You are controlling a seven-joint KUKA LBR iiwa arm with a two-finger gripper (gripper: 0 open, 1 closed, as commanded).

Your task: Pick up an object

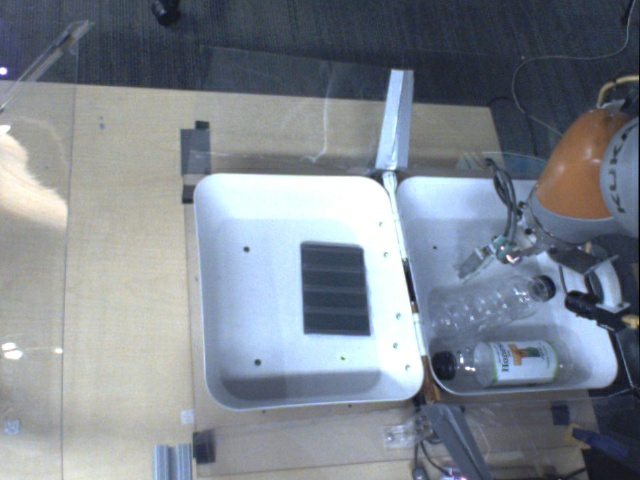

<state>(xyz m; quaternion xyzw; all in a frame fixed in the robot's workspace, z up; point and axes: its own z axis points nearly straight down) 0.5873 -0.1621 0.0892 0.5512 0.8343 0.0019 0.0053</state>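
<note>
Right bin (440,200): clear bottle (487,304) barely discernible

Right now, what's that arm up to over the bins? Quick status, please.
Gripper low over right bin, nothing seen held. Clear bottle and labelled bottle lying in it. Dark ridged block in left bin.

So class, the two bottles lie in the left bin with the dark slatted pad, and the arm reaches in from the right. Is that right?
Not quite. The camera view shows the clear bottle and the labelled bottle lying in the right bin; the dark slatted pad sits alone in the left bin. The arm does reach in from the right.
</note>
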